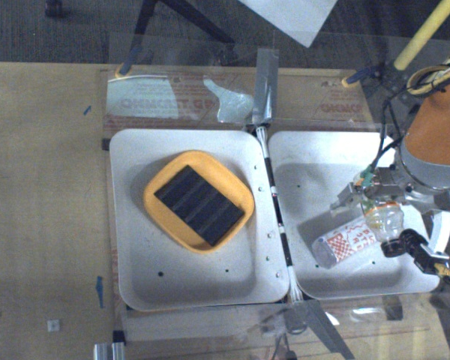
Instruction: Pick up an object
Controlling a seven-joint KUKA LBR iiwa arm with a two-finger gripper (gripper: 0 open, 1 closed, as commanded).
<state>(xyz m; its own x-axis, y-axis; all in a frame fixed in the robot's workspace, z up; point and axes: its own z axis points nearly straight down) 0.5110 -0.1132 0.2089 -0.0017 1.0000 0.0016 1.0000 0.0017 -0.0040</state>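
Observation:
A plastic bottle (347,244) with a red and white label lies on its side in the right bin (307,171). Its clear end points right, under the arm. My gripper (376,201) hangs low over that clear end, reaching in from the right below the orange band. A yellow rounded tray-like object (199,201) with a black ridged inset lies in the middle of the left bin (135,156), far from the gripper.
A metal divider (274,201) runs between the two bins. Cables trail from the arm along the right bin's far right side. A clear plastic scrap (229,103) lies on the bench behind the bins.

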